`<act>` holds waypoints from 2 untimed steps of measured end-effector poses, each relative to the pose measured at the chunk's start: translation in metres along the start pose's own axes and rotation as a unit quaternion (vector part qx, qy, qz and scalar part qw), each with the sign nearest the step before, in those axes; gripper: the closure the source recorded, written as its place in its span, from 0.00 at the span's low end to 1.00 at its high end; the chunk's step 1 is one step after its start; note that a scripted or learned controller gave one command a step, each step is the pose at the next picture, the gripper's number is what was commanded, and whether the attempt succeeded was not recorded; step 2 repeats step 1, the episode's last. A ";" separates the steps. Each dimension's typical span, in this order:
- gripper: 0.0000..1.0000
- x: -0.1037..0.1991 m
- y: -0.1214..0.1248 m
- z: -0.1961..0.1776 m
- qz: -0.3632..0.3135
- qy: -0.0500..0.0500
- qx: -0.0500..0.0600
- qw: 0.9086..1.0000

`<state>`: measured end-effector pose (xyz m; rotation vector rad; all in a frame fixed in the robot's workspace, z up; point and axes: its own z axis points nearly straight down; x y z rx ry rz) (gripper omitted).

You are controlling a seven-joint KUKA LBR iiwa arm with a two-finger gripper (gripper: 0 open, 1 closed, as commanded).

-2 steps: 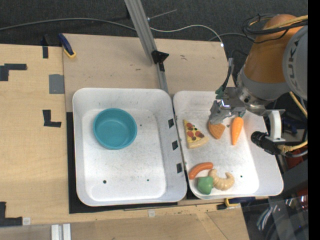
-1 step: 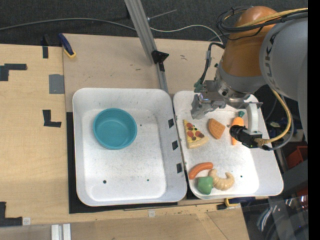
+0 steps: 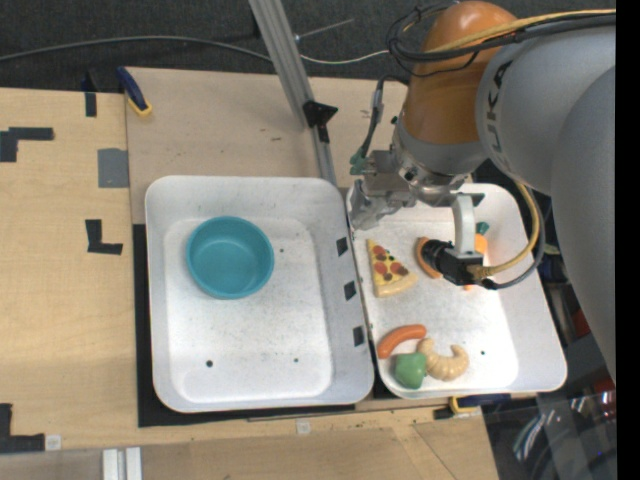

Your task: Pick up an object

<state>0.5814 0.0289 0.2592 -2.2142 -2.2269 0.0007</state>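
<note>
Gripper (image 3: 368,208) at twelve o'clock of the right bin (image 3: 535,353), finger state we cannot tell; pizza slice (image 3: 389,268) lying just below it at six o'clock, unlifted; we judge the pick not yet made.

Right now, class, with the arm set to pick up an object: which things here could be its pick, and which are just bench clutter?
Possible picks:
pizza slice toy
teal bowl
red sausage toy
green round toy
croissant toy
gripper, hanging over the right bin

Clutter:
blue and yellow clip
metal pole
black cables
</note>
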 end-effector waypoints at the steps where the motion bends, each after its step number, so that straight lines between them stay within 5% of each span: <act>1: 1.00 0.058 0.021 0.012 -0.001 0.000 0.000 1.000; 2: 1.00 0.058 0.021 0.012 -0.001 0.000 0.000 1.000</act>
